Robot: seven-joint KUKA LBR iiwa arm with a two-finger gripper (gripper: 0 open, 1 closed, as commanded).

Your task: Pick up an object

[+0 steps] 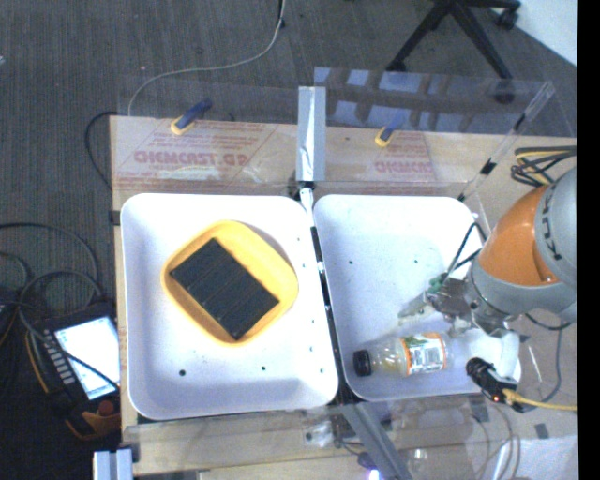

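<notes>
Camera view — gripper [433, 302] in the right bin [394, 234], grip state cannot be told, possibly empty. Bottle [403, 357] lying on its side just below it, dark cap leftward, label unreadable. Yellow dish [281, 272] holding dark block [225, 287] — far left, in the left bin [150, 356].

A dark grey carpet [187, 56] covers the floor around the wooden worktop [141, 159]. Beyond the worktop's far edge, near the right corner, stands the black base of an office chair [469, 28]. A thin pale cable [225, 66] curls across the carpet toward the far left corner. Black cables [47, 272] loop on the floor past the left edge, beside a lit handheld screen [89, 352].
</notes>
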